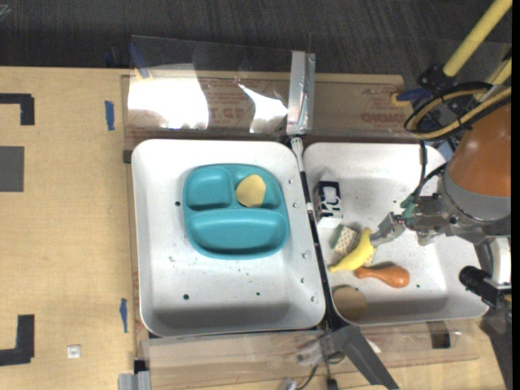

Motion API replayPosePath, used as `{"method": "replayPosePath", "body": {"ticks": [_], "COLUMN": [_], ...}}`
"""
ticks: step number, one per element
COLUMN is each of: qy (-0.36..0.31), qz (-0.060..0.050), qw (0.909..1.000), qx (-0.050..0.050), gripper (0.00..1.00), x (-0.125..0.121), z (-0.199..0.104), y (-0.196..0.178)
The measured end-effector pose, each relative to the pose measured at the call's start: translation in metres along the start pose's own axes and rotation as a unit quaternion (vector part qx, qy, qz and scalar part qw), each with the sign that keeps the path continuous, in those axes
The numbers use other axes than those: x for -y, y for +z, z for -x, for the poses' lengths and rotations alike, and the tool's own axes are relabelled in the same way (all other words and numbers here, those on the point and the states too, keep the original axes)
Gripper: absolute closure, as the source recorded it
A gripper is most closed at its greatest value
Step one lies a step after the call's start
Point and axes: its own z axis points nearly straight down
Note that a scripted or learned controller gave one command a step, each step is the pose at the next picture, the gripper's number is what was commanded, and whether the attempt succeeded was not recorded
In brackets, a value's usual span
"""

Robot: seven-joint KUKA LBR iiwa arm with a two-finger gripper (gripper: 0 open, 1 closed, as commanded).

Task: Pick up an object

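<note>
From above, two white bins sit side by side on the bench. The left bin [162, 283] holds a teal tray [236, 211] with three compartments; a yellow ball [251, 190] lies in the compartment at the tray's 1 o'clock.

The right bin [431, 295] holds the loose things. A banana [356, 254] lies near the middle of its floor, and touching it at 11 o'clock is a small pale mesh-like piece [346, 237], too small to name. Just at the banana's 4 o'clock lies an orange drumstick [384, 275], its tan handle pointing to 9 o'clock. At 6 o'clock, by the bin's near wall, a brown disc [350, 301] sits partly cut off by the rim. At 11 o'clock near the divider is a black-and-white block [327, 201], blurred.

The arm comes in from 3 o'clock, its orange band filling the bin's right side and hiding the floor beneath it. The gripper [393, 226] reaches toward 9 o'clock, its tip just beside the banana's upper end. Whether the tip touches the banana is unclear, and I cannot tell how the jaws stand; they blur into one grey shape.
</note>
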Motion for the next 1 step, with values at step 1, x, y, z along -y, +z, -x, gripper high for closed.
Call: {"method": "replayPosePath", "body": {"ticks": [1], "qy": [-0.007], "qz": [0.006], "qw": [1.0000], "qx": [0.000], "gripper": [0.00], "x": [-0.0594], "z": [-0.0052], "y": [0.1052]}}
